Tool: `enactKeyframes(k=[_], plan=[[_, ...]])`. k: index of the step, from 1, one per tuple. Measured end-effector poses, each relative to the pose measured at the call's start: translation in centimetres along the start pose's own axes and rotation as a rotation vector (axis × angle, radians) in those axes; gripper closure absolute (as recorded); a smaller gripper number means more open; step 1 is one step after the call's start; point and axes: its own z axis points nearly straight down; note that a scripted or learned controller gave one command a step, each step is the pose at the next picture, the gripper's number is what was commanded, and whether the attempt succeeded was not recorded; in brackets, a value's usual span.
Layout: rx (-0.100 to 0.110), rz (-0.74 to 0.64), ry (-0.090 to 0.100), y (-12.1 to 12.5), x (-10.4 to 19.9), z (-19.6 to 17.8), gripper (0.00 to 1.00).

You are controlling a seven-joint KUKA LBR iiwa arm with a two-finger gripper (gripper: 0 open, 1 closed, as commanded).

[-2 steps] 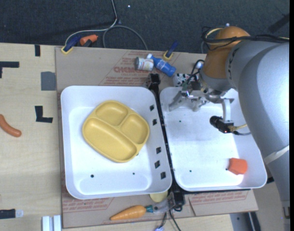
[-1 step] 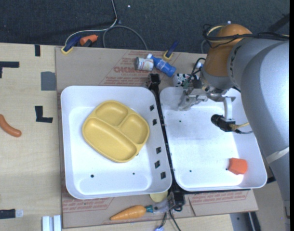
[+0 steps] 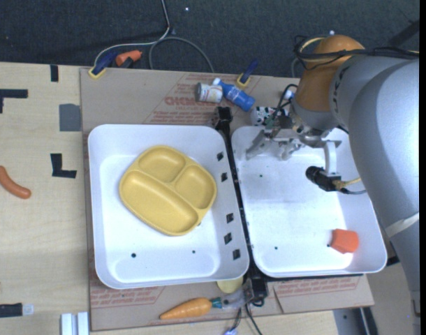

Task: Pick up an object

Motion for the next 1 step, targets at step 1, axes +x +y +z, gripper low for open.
enactKeyframes(k=[1], plan=[[0.002,0.002,-0.001,-0.38,1.42,1.03,0.0]])
